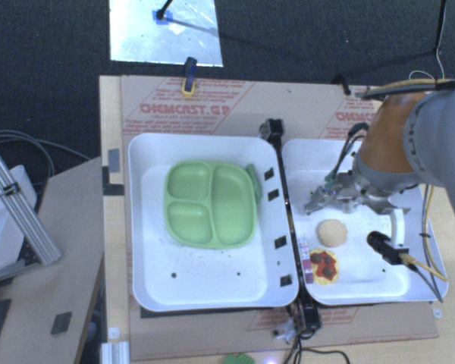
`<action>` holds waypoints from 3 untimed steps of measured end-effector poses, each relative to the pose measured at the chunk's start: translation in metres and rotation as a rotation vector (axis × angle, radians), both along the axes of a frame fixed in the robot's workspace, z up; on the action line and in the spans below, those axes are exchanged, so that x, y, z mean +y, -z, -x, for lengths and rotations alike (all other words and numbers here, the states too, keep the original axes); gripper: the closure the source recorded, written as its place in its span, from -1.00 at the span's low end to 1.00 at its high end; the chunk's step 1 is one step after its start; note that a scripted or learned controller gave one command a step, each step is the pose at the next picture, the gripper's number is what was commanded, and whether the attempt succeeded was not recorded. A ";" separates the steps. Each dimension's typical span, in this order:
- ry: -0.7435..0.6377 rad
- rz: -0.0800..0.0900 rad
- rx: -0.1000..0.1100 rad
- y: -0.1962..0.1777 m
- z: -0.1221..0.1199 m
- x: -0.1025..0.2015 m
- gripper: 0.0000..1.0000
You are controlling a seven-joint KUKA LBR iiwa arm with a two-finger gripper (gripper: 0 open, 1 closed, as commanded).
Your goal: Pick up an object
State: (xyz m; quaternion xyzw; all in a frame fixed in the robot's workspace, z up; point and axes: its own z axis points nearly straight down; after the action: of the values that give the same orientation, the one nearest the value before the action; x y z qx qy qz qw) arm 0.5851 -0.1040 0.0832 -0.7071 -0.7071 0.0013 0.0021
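The grey arm [432,135], with its orange band [383,139], enters from the right edge of the frame and bends down into the right white bin [364,288]. Its end effector [321,200] sits low over the upper left part of that bin, close to the wall shared with the neighbouring bin. Whether it is open or closed cannot be told from this slanted view, and nothing can be seen held in it. Just below it in the frame lies a round beige object [333,232] (it looks like a bread roll or a small potato), near the end effector, though contact cannot be judged. Lower still, in the bin's lower left corner, lies a small flat piece in red, yellow and dark colours [323,265], apart from the round one. The left white bin [205,283] holds a pale green divided plate [211,203] with three compartments, lying flat in its upper half. Both bins rest on a surface covered by a tan sheet printed CHEMCAST GP [189,109]. A shiny metal sheet [164,21] lies on the dark floor at the upper left of the frame.
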 end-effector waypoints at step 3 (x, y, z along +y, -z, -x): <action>-0.007 -0.002 -0.002 -0.067 -0.026 -0.017 -1.00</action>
State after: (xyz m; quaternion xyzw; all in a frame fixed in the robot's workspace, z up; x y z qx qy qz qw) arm 0.6111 -0.1211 0.1498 -0.7047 -0.7095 0.0001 0.0021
